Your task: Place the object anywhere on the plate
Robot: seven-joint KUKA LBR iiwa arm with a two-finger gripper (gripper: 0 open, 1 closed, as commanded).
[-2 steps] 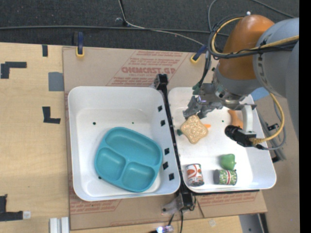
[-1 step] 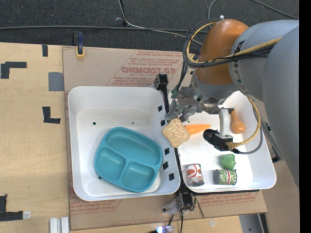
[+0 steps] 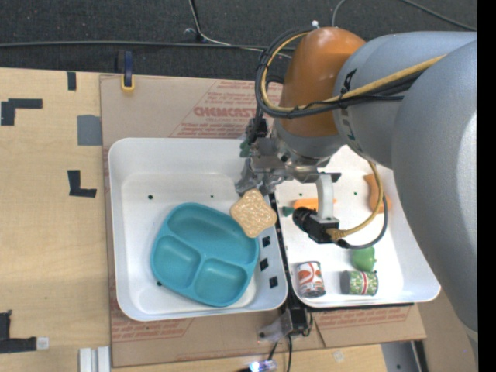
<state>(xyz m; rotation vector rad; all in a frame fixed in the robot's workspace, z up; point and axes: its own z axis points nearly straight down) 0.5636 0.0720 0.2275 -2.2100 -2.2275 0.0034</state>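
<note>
The arm [image 3: 403, 107] covers much of the right bin [image 3: 418, 281]. An orange object [image 3: 377, 192] beneath the arm is partly hidden.

bright even overhead light, soft shadows in bins [image 3: 124, 231], arm [image 3: 434, 130] slightly blurred.

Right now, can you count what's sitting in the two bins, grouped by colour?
Blue: 1, the divided plate
Tan: 1, the cracker at the end effector
Orange: 1, orange item, partly hidden
Green: 2, green lump and green can
Red and white: 1, red can
Total: 6
</note>
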